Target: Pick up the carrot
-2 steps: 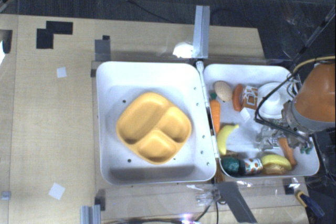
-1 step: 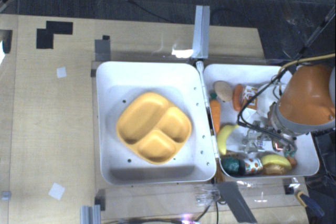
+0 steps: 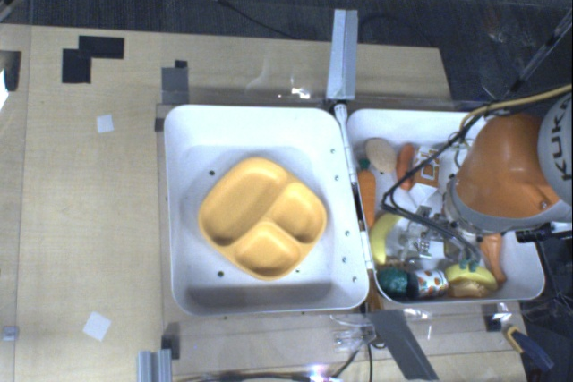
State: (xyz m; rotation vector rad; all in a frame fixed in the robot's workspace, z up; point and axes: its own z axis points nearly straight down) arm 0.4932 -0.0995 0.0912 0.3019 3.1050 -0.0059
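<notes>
One carrot [image 3: 367, 197] – left wall, right bin [image 3: 528, 286] | hand [image 3: 430, 237] just right – grip unreadable

You see a yellow three-compartment tray [image 3: 261, 216] sitting in the middle of the left white bin [image 3: 183, 282]. In the right white bin [image 3: 534, 282], a dark green round item [image 3: 393, 283] lies at the near edge just beside a small can [image 3: 431, 283], with a yellow banana-like piece [image 3: 473, 281] further right and a pale beige item [image 3: 380, 154] towards the far edge.
</notes>
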